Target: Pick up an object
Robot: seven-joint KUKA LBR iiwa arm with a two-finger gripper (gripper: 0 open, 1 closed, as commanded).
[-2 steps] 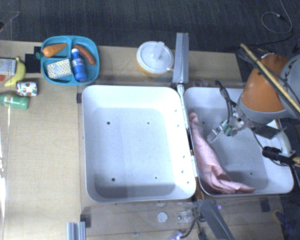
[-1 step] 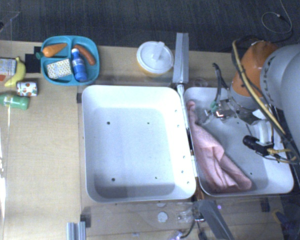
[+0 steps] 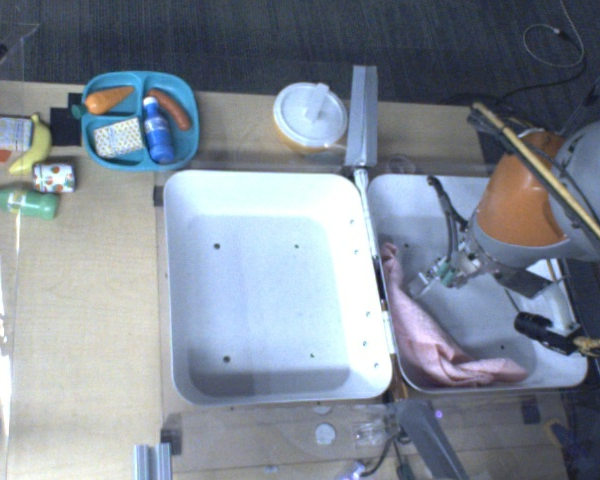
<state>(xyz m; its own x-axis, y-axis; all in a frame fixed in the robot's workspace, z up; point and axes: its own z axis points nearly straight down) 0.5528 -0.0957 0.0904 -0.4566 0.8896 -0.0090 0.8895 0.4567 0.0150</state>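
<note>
The pink cloth is lying crumpled along the left wall and bottom of the right bin, lower right of frame. The gripper is hovering just above its upper end; honestly can't tell how the jaws are sitting.

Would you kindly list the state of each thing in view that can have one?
Pink cloth: crumpled, lying along the right bin's left and near walls.
Gripper: low over the right bin, beside the cloth.
Lidded cup: upright, lid on.
Can: on its side.
Green bottle: on its side.
</note>
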